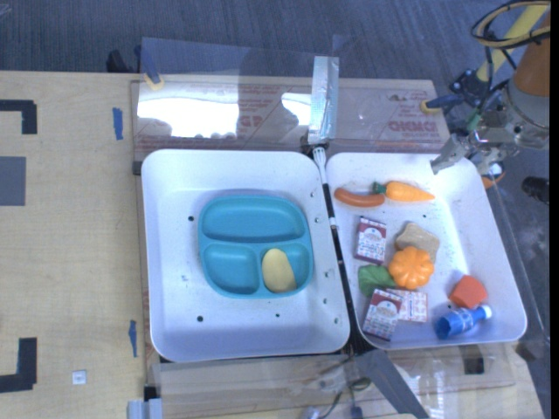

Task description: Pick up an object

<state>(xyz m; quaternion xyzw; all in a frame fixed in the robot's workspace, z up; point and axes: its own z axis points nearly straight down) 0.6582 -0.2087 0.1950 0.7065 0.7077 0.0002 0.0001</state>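
Observation:
The right bin (502,260) holds several toy items. A carrot (407,192) and an orange pepper (358,197) lie at its far end. Below them are a red-and-white box (371,238), a beige piece (417,236), an orange pumpkin (411,267) and a green piece (374,277). More small boxes (392,310), an orange-red block (469,291) and a blue bottle (460,321) lie near the front. My gripper (465,153) hangs over the bin's far right corner, apart from all the items, with nothing visibly in it.
The left bin (166,260) bears a blue divided plate (253,230) with a yellow potato-like item (279,271) in its lower right compartment. A clear plastic sheet (262,103) and a metal divider (323,99) stand behind the bins. Yellow cables (507,24) loop at the top right.

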